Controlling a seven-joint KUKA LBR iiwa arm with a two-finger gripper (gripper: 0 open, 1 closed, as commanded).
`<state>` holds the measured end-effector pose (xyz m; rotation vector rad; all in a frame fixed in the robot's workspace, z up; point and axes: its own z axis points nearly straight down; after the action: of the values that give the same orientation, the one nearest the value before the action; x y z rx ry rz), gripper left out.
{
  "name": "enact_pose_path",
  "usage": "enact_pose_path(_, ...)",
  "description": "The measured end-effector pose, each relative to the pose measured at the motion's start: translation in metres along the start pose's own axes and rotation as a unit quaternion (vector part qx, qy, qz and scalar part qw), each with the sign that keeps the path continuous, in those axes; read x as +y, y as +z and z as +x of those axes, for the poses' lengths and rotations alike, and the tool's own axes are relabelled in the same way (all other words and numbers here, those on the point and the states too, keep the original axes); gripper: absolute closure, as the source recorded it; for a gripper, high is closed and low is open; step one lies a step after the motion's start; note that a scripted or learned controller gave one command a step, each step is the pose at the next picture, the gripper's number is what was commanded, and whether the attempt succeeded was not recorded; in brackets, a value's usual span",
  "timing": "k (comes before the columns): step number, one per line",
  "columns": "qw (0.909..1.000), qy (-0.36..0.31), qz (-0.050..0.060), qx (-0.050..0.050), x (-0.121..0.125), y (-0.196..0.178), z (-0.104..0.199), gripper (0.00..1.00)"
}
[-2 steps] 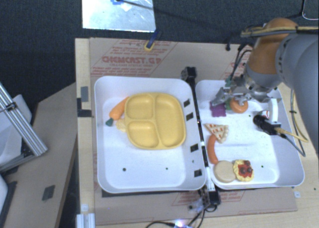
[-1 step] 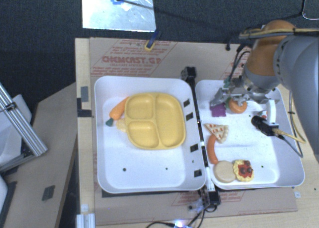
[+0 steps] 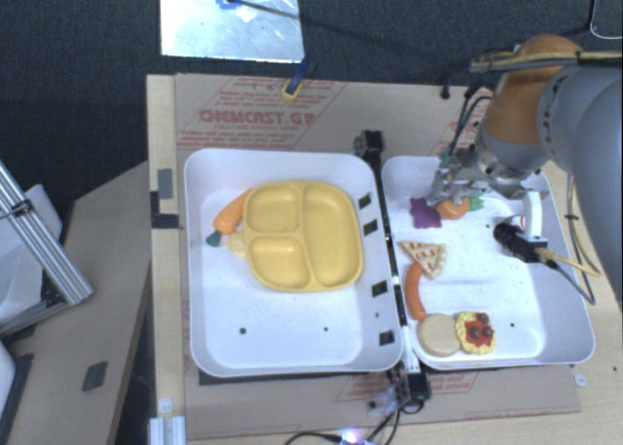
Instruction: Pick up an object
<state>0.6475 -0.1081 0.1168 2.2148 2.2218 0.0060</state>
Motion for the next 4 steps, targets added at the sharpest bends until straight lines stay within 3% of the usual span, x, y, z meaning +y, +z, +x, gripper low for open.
enact_pose_path(2,1.0000,-0.001,-0.001,0.000,0.011,-0.092,0.001,1.00)
enact_pose_path(3,1.0000,-0.001,0.001,0.000,0.012,-0.109,0.002,1.00)
enact_pose_path(4,1.0000,-0.003,0.002,0.001,0.004,-0.101,0.048,1.00)
